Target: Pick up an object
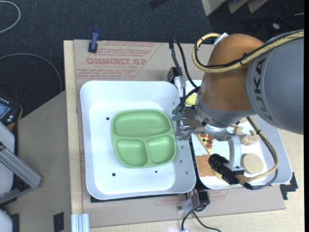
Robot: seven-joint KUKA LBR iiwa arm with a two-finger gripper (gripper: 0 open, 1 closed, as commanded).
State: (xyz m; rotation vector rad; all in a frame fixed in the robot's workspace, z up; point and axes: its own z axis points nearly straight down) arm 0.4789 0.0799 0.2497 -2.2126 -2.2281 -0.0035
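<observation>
My arm (260,81) comes in from the right and hangs low over the right bin (285,166), bent so that the wide orange band (227,76) and the grey wrist section below it face the camera almost end on. That bulk covers most of the right bin, including the spot where my gripper (212,132) points down, near the bin's left wall and just beside the seam between the two bins. I cannot tell how the gripper stands, or whether anything is in it. A yellow-and-black cable (263,175) loops from the wrist out over the bin's lower part, and a black fitting (219,164) sits at its near end.

Around the edges of my wrist a few things in the right bin peek out: a round tan disc (253,163) near the lower right, a small pale piece (250,139) just above it, a flat orange-brown item (203,162) by the left wall, a small patterned scrap (206,139) above that, and a bit of something yellow (191,99) at the top left.

The left bin (96,163) lies apart from my arm. In its middle rests a green plate with three compartments (144,138), flat, one long section at the top and two smaller ones below.
</observation>
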